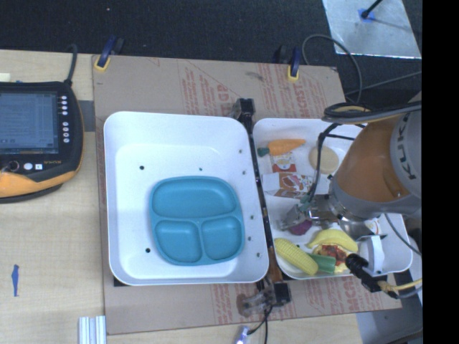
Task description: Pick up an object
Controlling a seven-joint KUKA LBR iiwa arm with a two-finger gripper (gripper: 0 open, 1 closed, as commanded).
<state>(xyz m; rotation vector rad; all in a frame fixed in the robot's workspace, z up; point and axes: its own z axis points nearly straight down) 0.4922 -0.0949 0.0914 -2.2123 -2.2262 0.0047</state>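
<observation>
The right bin (267, 131) holds several toy foods: an orange carrot (287, 147), a printed packet (287, 180), a cream round piece (325, 160), a purple piece (300, 228), a yellow corn cob (295, 256), a banana (334, 239) and a small green piece (326, 264). My gripper (299, 216) is low in this bin, just above the purple piece and below the packet. The grey and orange wrist (366, 174) covers the bin's right half.
The left bin (122, 192) contains a blue divided plate (195, 219). A teach pendant (36, 138) lies on the bench at the far left. Black cables (330, 120) loop over the right bin's back edge. Clamps (245, 108) sit between the bins.
</observation>
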